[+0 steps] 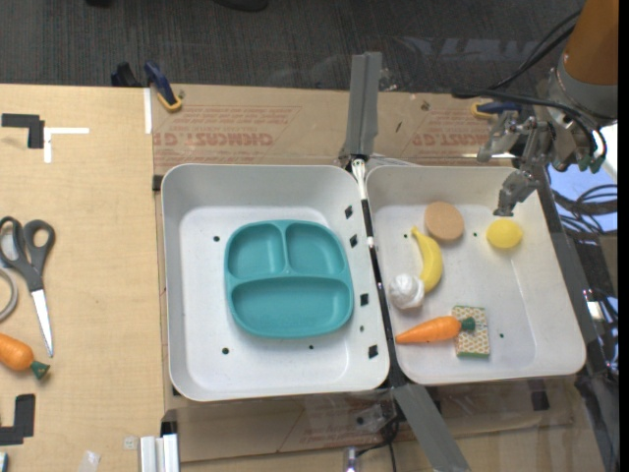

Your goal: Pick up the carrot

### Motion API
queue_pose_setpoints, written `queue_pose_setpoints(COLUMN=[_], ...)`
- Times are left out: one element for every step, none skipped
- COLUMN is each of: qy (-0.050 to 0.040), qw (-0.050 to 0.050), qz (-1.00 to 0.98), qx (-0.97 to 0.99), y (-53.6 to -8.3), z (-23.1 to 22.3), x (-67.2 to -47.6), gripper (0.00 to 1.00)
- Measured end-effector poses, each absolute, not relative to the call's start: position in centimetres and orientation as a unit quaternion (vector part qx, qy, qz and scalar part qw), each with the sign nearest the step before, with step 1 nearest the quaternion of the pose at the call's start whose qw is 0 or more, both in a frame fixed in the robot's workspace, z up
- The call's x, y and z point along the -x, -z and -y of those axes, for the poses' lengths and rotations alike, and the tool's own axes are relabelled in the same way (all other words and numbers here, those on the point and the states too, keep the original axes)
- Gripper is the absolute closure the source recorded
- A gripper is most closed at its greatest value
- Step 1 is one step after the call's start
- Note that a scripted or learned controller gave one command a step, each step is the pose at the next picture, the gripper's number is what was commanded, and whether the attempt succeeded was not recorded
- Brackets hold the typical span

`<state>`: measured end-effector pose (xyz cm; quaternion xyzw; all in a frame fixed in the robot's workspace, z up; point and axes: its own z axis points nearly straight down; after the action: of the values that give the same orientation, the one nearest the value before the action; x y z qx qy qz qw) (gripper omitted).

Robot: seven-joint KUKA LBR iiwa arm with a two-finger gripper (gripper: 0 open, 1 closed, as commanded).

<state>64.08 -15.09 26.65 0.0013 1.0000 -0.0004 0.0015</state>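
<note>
Camera view: gripper (508, 203) up by right bin's far edge, grip state unclear. Carrot (428, 330) well below-left of gripper, ungrasped. Whole pick left.

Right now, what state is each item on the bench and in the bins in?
Carrot: lying in the right bin, ungrasped.
Banana: lying flat beside it.
Lemon: resting near the gripper.
Teal plate: upright in the left bin.
Scissors: closed, on the bench.
Second carrot: lying on the bench.

a robotics lab: a plywood tabletop (88, 264) with cardboard under two white bins (187, 293), black tape markers (22, 124), loose cables (511, 52) and carpeted floor (295, 18).
</note>
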Motion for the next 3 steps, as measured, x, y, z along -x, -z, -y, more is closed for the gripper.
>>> queue_pose_setpoints(qy=[-0.0004, 0.0002, -0.0001], qw=[0.000, 0.002, 0.002], qz=[-1.000, -1.000, -0.999], qx=[0.008, -0.009, -0.054], y=[-19.2, -9.3, -10.0], z=[8.4, 10.4, 10.7], x=[-62.8, -65.7, -57.3], gripper=[0.00, 0.00, 0.00])
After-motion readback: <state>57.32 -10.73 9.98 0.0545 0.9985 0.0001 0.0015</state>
